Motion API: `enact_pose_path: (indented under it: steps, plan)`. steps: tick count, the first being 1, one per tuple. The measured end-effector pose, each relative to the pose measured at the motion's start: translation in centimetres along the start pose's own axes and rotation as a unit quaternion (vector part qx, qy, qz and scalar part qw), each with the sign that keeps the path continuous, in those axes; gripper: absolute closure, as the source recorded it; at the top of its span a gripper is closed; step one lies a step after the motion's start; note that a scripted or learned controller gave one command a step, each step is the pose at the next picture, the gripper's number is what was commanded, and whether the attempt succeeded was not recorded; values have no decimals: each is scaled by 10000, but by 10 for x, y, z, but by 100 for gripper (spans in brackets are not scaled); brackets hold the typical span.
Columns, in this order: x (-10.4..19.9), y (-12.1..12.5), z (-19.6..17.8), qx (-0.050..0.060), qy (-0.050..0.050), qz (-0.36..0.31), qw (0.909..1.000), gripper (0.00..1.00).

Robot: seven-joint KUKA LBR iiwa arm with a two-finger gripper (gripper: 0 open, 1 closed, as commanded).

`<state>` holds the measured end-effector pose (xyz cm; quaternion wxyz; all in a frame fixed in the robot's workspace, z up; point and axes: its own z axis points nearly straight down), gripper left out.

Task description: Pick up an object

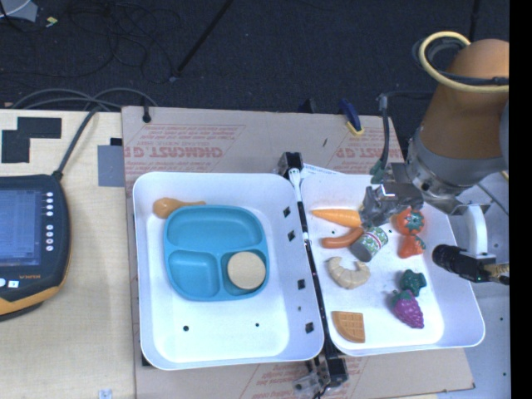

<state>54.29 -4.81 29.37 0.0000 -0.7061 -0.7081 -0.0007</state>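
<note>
The grey KUKA arm (461,152), orange band above its wrist, reaches in from the right and angles downward, its two-finger gripper (376,208) held low with the dark fingers pointing down and left.

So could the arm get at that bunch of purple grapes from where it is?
Probably yes. The grapes lie uncovered in the right bin, near the pincer, with only a small green toy close beside them.

Left white bin (158,322) well left of end effector (376,206), holding blue divided plate (199,248). Handheld control pendant (25,243) far left on worktop (83,356). Cardboard sheet (216,140) under bins. Black cables (125,23) on dark floor behind.
</note>
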Motion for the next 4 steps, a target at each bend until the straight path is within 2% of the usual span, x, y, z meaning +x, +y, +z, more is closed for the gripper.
enact_pose_path:
  steps: [1,2,3,4]
  plan:
    - [54,10,72,48,3,-5,10000,100]
    - [69,-62,-49,-25,10,1,10000,100]
    - [125,-68,41,67,-3,-7,10000,100]
    - [112,-66,-79,-40,3,11,10000,100]
